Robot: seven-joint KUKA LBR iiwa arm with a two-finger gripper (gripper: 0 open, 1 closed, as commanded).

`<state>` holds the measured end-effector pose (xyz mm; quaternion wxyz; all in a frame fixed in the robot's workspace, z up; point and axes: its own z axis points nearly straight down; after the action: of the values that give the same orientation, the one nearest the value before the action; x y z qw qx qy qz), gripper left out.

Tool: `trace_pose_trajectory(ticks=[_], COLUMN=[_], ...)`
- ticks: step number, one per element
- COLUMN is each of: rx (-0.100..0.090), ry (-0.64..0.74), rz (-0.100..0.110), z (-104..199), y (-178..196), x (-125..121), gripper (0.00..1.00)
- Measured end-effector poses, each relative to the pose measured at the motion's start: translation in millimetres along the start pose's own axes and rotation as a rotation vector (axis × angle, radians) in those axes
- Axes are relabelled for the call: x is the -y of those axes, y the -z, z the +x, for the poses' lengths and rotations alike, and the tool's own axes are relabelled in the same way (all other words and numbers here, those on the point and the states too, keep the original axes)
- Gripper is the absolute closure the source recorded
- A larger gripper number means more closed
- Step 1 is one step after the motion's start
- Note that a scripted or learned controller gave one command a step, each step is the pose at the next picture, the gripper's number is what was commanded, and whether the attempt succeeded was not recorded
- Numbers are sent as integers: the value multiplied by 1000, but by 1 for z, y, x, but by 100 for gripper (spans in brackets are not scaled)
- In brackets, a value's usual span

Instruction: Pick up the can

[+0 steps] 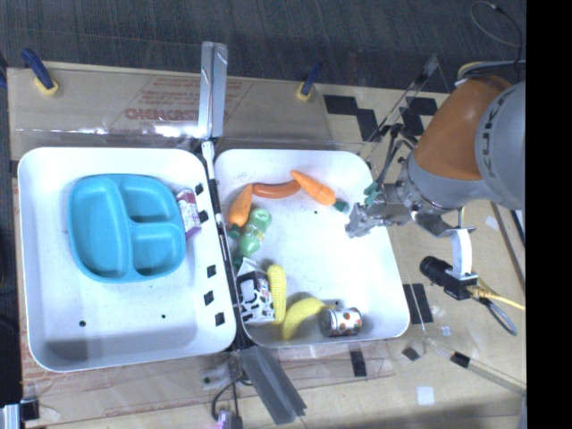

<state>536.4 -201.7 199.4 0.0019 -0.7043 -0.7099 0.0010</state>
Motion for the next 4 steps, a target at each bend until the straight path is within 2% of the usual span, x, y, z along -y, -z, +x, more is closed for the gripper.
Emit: trace_pose_trajectory(ticks=[1, 2, 3, 4], rx=[-1, -2, -1, -1], ry=[-353, -276, -341, -131], rz=[2, 0, -1, 0], z=[45, 1, 19, 28], y=[-67, -108, -108, -46], x=[60, 60, -22, 57], gripper=[0, 0, 0, 0])
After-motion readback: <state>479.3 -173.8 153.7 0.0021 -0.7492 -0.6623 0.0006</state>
